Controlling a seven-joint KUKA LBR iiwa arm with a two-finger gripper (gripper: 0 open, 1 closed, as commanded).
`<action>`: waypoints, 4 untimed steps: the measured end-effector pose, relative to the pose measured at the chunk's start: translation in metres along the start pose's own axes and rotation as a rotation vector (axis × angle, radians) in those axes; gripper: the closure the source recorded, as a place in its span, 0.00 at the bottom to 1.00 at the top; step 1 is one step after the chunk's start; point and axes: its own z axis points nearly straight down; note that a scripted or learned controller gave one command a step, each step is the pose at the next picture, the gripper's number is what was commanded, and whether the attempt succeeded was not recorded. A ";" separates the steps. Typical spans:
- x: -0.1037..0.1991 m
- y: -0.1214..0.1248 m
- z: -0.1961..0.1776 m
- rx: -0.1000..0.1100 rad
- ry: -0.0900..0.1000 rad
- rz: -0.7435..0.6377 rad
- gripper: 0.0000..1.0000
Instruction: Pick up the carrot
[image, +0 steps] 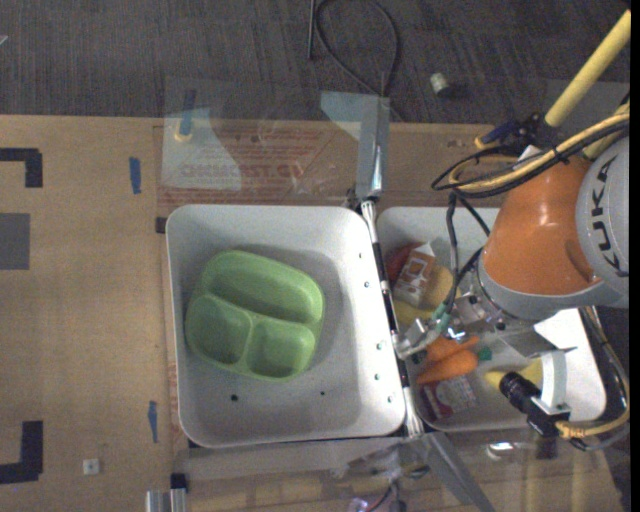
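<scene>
Pincer apparently just above the carrot.

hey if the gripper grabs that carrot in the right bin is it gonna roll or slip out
The carrot looks like a smooth, glossy toy, so it may well slip between hard fingers. Its rounded, tapered shape suggests it could roll or pivot if pinched off-centre. It lies crowded among other items near the bin wall, which probably limits rolling but hampers a clean grip.

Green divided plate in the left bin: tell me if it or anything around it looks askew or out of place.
The green divided plate lies turned at an angle to the left bin's walls, not squared with them. Nothing looks spilled or damaged.
</scene>
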 end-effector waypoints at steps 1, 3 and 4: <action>-0.045 -0.013 0.007 0.002 0.001 0.013 0.00; -0.027 0.013 0.007 0.001 0.000 0.126 0.00; -0.060 -0.007 0.007 0.001 -0.001 0.398 0.00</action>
